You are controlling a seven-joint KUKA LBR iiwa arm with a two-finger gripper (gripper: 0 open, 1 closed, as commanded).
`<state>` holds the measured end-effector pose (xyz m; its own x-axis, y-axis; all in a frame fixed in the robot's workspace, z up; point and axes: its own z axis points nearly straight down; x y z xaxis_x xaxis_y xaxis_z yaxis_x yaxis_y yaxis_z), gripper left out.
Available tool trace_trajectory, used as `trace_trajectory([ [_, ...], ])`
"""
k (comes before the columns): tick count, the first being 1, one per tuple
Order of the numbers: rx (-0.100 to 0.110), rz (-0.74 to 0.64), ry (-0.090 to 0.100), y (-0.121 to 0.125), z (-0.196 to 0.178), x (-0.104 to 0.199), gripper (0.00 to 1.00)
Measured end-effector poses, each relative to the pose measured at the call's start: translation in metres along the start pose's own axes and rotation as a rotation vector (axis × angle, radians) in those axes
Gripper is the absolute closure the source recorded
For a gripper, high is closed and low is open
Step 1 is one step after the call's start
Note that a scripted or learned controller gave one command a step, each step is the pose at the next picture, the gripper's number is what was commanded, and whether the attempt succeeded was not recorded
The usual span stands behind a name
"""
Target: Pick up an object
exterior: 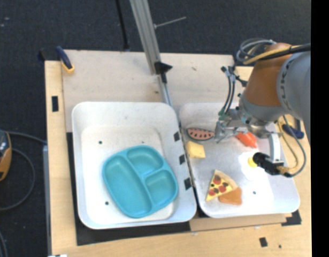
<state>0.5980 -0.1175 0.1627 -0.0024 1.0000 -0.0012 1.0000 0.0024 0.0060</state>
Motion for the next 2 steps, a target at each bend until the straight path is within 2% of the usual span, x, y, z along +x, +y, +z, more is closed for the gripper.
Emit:
trace_trajectory([
  [1, -0.002, 0.000, -0.001, 0.002, -0.055, -0.002, 1.00],
  [2, 0.005, -0.004, 0.002, -0.004, -0.051, 0.046, 1.00],
])
